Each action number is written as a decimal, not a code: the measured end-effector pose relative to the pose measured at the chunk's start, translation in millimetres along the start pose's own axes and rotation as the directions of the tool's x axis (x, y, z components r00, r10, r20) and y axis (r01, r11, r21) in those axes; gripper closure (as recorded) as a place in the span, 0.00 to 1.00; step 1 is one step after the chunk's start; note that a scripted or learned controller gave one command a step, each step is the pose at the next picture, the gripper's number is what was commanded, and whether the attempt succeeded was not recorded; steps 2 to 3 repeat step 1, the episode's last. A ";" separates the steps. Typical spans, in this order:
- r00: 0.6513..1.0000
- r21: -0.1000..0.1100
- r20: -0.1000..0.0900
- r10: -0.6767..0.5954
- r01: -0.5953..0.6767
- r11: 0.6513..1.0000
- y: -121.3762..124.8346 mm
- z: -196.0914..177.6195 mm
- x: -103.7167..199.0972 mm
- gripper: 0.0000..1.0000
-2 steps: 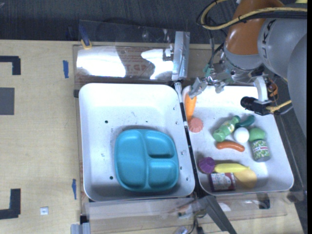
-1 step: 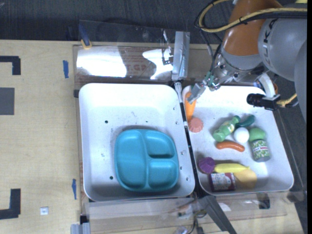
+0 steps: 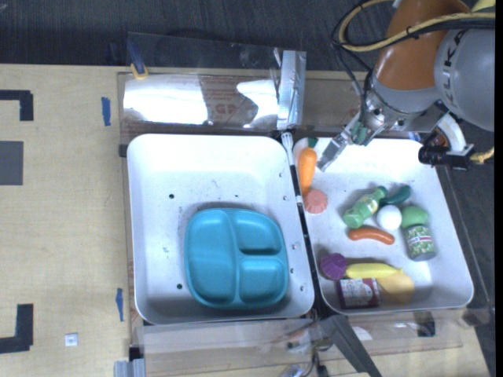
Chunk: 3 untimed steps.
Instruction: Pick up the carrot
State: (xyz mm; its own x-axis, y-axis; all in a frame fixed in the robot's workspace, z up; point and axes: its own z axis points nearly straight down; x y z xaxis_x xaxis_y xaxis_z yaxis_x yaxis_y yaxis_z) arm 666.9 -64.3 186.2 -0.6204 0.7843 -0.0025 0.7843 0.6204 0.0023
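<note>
Hovering over the right bin's [image 3: 448,210] far-left corner, gripper [image 3: 328,155] pointing down-left, finger state impossible to tell, carrot [image 3: 306,170] lying just beside its tip, resting against the bin's left wall, pink disc [image 3: 315,201] sitting below.

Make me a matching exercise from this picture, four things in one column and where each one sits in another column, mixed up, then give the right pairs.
Things:
1. carrot
2. blue divided plate
3. gripper
4. purple item

Places:
A. middle of the left bin
B. right bin, near front left corner
C. against the right bin's left wall, toward the back
D. just right of the carrot's top

Pairs: 1-C, 2-A, 3-D, 4-B
</note>
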 end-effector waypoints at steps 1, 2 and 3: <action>0.965 -0.002 0.001 -0.262 0.262 0.965 -0.1 -45.3 35.4 0.00; 0.965 -0.002 0.001 -0.262 0.262 0.965 -0.1 -45.3 35.4 0.00; 0.965 -0.002 0.001 -0.262 0.262 0.965 -0.1 -45.3 35.4 0.00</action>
